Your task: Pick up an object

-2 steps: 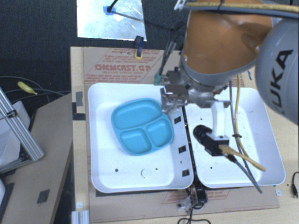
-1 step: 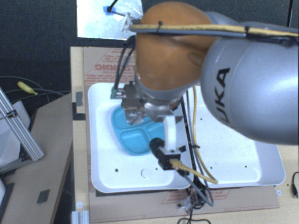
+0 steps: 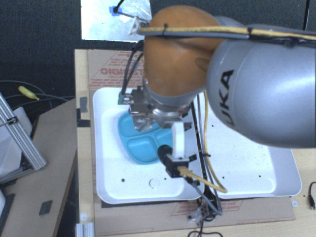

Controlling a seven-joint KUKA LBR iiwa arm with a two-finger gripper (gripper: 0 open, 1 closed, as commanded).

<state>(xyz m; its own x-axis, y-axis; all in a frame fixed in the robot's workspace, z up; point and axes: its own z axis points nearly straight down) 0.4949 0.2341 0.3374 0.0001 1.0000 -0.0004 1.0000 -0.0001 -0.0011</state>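
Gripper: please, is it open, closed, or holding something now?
Gripper: cannot be told; it is low over the blue divided tray in the left bin.

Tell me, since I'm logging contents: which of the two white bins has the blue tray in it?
The left bin: the blue divided tray lies there under the gripper; the right bin shows bare floor.

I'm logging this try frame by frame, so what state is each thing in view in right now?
blue divided tray: lying flat in the left bin, partly covered by the arm.
left bin: holds the blue divided tray.
right bin: sits beside the left bin, partly hidden by the arm.
arm: reaching down over the left bin, above the tray.
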